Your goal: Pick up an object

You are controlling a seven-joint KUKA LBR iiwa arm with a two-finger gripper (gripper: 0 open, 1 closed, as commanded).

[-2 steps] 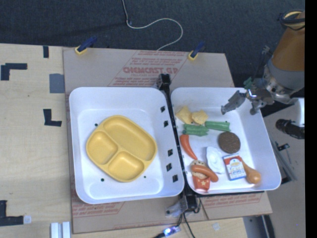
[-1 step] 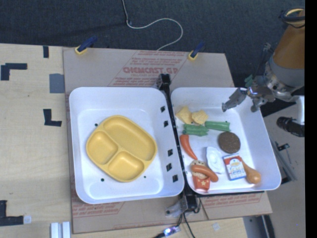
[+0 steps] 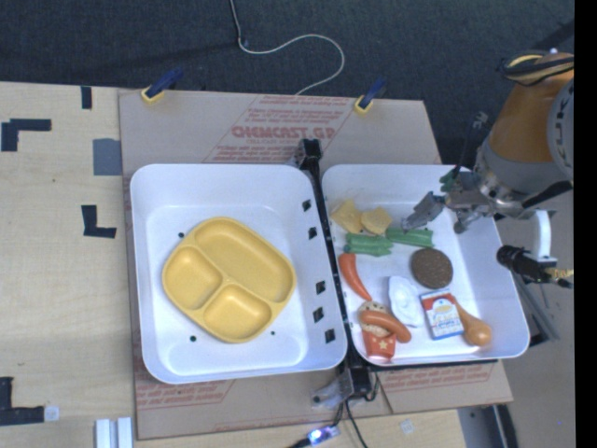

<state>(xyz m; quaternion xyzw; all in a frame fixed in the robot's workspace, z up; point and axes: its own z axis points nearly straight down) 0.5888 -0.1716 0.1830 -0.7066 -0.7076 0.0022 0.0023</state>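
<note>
My gripper [image 3: 437,220] hangs over the back of the right bin [image 3: 508,292], fingers spread open, nothing between them. Just below it lie a brown round patty [image 3: 432,268] and a green bean pod [image 3: 382,243]. To its left sit two pale yellow pieces [image 3: 361,218]. Farther forward are an orange carrot [image 3: 352,273], a white piece [image 3: 403,297], a small red-and-blue box [image 3: 442,315], a hot dog [image 3: 383,323] and a brown drumstick [image 3: 474,329].
The left bin [image 3: 154,203] holds a yellow divided plate [image 3: 229,276]. A black hinge strip [image 3: 322,250] runs between the two bins. The arm's orange band [image 3: 522,124] rises at the right. Both bins rest on cardboard [image 3: 270,129].
</note>
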